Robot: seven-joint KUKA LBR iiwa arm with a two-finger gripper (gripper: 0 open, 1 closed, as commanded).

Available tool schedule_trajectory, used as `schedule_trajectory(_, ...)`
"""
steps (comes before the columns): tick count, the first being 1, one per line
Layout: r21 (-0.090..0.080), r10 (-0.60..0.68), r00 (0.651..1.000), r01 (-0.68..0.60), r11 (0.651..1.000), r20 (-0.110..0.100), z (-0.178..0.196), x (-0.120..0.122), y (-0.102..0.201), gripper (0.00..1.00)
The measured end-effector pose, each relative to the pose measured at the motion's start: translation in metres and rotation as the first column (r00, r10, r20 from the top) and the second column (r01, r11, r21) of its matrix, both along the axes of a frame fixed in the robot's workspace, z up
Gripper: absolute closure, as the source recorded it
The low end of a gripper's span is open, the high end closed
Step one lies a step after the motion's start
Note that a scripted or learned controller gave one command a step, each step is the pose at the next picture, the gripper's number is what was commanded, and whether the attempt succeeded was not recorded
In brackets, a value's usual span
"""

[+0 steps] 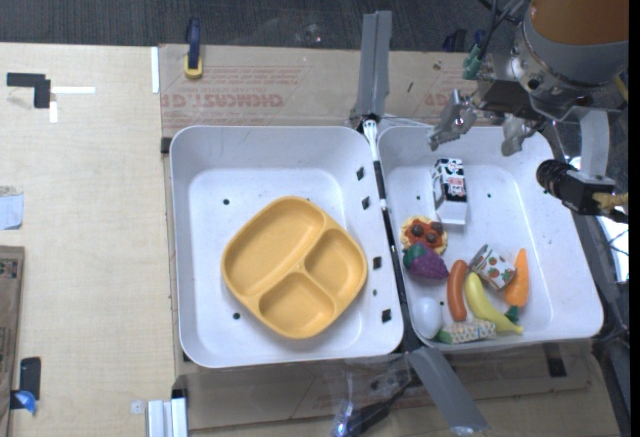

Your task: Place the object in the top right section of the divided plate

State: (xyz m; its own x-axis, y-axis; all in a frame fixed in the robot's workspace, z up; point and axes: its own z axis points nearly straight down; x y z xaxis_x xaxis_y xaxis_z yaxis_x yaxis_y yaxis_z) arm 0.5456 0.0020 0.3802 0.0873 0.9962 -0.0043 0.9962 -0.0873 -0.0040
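A yellow divided plate point(293, 267) lies in the left bin point(200, 225), and all three of its sections are bare. My gripper point(480, 130) hangs over the far edge of the right bin point(560, 225), open, with nothing between its fingers. Just in front of it a small milk carton point(450, 189) lies on the bin floor. Nearer the front lie a pizza slice point(423, 231), purple grapes point(429, 266), a red sausage point(457, 289), a banana point(488, 306), a carrot point(518, 277) and a corn cob point(468, 331).
A grey divider bar point(376, 75) runs between the two bins at the back. A small wrapped packet point(492, 266) sits among the toy food. Cables and a black fitting point(560, 180) hang by the right bin's far right wall.
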Motion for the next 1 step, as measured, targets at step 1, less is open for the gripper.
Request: schedule_trajectory(1,-0.003,-0.388,0.922,0.388,0.922,-0.002,-0.0581,-0.0672,0.0081,0.0)
